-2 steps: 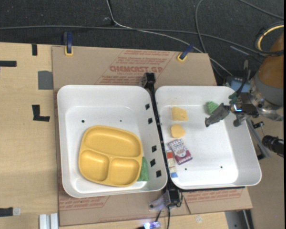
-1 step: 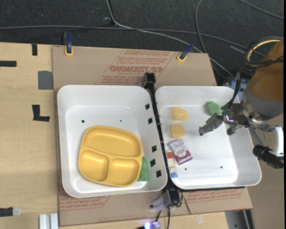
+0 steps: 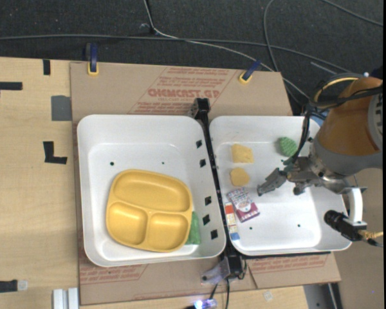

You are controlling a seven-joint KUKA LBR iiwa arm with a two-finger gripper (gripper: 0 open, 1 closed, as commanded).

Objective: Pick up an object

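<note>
over the right bin (image 3: 309, 240), the gripper (image 3: 278, 180) hangs beside a yellow block (image 3: 239, 176), finger state unclear; it may nudge it away.

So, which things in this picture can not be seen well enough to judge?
- Green object in the left bin: mostly hidden behind the yellow tray.
- Gripper: too small and dark to read its fingers.
- Small packet in the right bin: print too small to read.
- Green item: too blurred to identify.
</note>
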